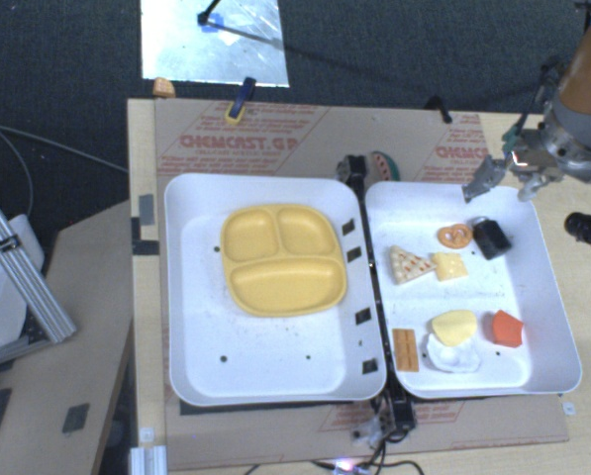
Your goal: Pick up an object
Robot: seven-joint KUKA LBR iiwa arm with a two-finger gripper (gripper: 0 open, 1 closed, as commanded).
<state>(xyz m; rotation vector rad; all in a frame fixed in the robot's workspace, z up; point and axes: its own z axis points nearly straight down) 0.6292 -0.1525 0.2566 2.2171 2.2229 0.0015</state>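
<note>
Plainly the approach step is in hand; the gripper [501, 178] hovers over the right bin's [547, 265] far edge, fingers spread and holding nothing; the black block [490, 237] and pretzel [454, 235] lie just below it; next comes a straight descent onto one.

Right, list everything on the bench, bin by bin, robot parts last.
Left bin: one, white, on the bench.
Divided plate: one, yellow, in the left bin.
Right bin: one, white, beside the left bin.
Pretzel: one, orange-brown, right bin, upper part.
Black block: one, beside the pretzel.
Pizza slice: one, tan, right bin middle.
Cheese cube: one, pale yellow, beside the slice.
Cracker: one, brown, lower left corner.
Yellow piece: one, on a white piece.
Orange-red block: one, lower right.
Hand: one, grey, over the right bin's top edge.
</note>
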